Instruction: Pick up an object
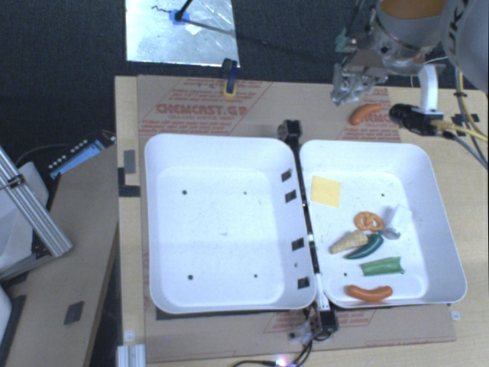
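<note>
The brown surface (199, 102) holds two white bins. The jaws of the gripper (350, 90) hang over its far edge, beside a sausage (364, 114); open or closed, I cannot tell.

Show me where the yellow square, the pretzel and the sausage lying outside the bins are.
yellow square (326, 191), camera view, middle of its flat face
pretzel (369, 222), camera view, centre of its loops
sausage outside the bins (365, 114), camera view, middle of its length

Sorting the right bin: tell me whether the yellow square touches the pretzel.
Apart. The camera view shows bare white bin floor between the yellow square and the pretzel, which lies lower and further right.
</note>
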Tool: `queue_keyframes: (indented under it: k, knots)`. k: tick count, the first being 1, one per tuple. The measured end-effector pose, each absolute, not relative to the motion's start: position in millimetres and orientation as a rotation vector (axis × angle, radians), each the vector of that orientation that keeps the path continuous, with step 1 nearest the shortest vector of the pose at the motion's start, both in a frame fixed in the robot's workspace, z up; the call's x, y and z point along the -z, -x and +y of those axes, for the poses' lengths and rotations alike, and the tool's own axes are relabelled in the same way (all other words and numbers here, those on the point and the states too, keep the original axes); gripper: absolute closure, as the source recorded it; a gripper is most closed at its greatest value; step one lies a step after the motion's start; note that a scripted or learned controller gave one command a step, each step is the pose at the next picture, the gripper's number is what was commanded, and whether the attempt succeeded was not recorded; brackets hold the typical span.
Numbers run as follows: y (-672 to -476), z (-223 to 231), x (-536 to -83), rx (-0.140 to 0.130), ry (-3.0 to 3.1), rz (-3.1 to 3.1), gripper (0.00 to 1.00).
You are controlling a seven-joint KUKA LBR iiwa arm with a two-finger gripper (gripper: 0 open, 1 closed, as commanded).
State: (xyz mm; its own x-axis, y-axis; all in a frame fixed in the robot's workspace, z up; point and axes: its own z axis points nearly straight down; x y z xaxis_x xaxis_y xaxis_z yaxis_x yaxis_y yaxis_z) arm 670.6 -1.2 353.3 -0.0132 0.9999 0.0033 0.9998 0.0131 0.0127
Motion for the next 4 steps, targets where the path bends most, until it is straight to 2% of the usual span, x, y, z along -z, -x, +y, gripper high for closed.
queue_keyframes:
  k: [1,2,3,4]
  knots:
    - [-668.6,89,-390,-0.013,-2.205,2.236,1.00]
    - [-653.9,149,-432,-0.012,-2.208,2.232,1.00]
    - [-637.5,173,-452,-0.007,-2.212,2.228,1.00]
    - [-597.3,197,-471,-0.006,-2.212,2.231,1.00]
